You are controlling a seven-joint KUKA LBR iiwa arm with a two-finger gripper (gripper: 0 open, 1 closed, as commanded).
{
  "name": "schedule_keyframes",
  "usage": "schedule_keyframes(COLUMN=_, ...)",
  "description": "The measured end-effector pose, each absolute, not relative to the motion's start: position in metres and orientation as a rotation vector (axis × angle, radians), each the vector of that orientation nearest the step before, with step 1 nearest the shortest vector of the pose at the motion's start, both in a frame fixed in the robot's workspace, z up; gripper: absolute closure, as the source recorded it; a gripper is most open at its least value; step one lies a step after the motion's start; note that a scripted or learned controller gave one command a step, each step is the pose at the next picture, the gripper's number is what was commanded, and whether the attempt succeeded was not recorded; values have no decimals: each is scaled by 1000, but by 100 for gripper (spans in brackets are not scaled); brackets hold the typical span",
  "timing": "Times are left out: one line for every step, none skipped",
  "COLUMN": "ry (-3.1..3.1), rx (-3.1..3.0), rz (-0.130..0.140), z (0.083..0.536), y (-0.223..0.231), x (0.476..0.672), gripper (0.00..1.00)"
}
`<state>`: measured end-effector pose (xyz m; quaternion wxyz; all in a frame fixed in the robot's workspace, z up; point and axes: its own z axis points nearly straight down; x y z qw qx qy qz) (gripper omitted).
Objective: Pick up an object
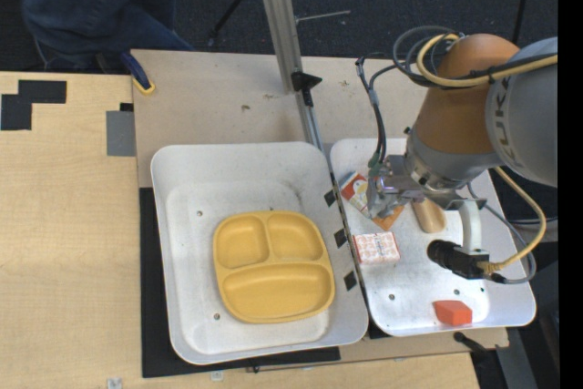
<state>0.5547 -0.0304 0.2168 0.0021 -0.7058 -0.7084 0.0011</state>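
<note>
Broadly, the pale worktop (209, 96) took up most of the frame, with the two white bins set side by side across its lower half. The grey arm (524, 114), its orange band bulging at the upper right, reached down over the right-hand bin.

The left bin (182, 187), the larger of the two in the frame, held a yellow divided plate (271, 267) near its middle. The right bin (410, 296), at the lower right, carried all the small loose things.

The gripper (390, 194) sat low over the upper part of the right bin, in the thick of a small cluster. Whether it was wide or narrow could not be told from this slant, and nothing could be seen held in it.

A red-and-white packet (355, 189) lay just to the left of it, a tan stubby piece (428, 216) just to its right, and an orange scrap (390, 216) directly beneath. A pink-and-white box (376, 248) lay a little lower, near the bin's left wall, and an orange-red block (453, 312) sat well apart at the bottom of the bin.

By my reading, the task was at the reach-and-grasp stage: the gripper was placed over a likely object, probably the packet or the orange scrap. A firm grip and the lift were not yet shown.
</note>
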Motion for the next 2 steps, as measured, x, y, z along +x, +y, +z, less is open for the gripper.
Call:
schedule_keyframes(ry=-2225, rx=-2213, rz=1, z=210, y=25, x=569, gripper=100)
schedule_keyframes(ry=-2226, rx=-2216, rz=1, z=227, y=72, x=576, gripper=100)
